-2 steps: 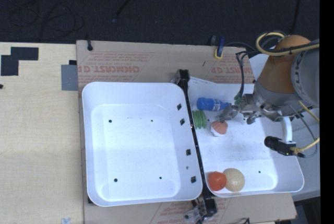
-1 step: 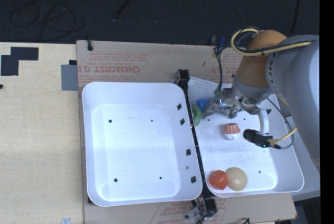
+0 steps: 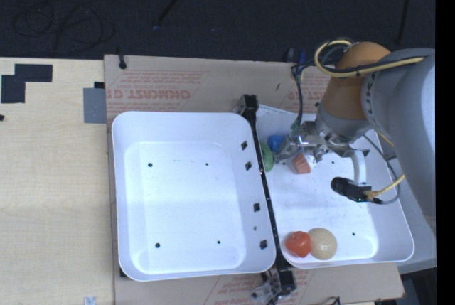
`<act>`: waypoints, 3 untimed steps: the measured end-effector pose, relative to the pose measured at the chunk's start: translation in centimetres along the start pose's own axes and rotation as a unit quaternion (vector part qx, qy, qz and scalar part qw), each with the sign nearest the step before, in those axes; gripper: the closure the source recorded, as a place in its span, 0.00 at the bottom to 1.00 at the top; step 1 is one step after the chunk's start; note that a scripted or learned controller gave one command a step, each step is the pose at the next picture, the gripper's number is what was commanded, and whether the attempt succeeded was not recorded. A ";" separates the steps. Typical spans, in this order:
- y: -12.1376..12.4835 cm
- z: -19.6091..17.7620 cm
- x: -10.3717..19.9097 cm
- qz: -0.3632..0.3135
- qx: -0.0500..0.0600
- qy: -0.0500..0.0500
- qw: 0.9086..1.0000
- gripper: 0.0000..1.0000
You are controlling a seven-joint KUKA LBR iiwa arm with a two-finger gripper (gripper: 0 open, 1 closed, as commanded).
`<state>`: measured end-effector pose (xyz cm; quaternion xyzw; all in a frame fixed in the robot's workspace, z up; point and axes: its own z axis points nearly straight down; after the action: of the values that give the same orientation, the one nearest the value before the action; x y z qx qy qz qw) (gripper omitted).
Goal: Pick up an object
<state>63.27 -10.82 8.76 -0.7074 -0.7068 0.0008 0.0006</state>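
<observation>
In the right bin [image 3: 355, 225], my gripper [image 3: 304, 148] hangs low near the bin's back left part, under the grey and orange wrist [image 3: 348, 94]. A small salmon block [image 3: 303, 165] lies right below it; whether they touch is unclear. A blue piece [image 3: 275, 143] and a green piece [image 3: 268, 158] sit just left of the gripper against the bin's left wall. A red ball [image 3: 298, 244] and a cream ball [image 3: 323, 243] rest side by side at the bin's front edge.
The left bin [image 3: 185, 197] stands beside the right one, with a black divider [image 3: 259, 183] between them. A black cable plug [image 3: 350, 188] hangs off the arm over the right bin. The arm's bulk covers the bin's back right.
</observation>
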 end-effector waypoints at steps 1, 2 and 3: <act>1.0 -0.1 1.4 0.000 0.000 -0.006 1.000 0.00; 1.0 0.0 -5.1 0.001 0.001 0.000 1.000 0.00; 1.0 -1.0 -5.0 0.000 0.003 0.001 1.000 1.00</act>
<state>64.25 -15.83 9.75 -0.7076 -0.7066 0.0021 0.0031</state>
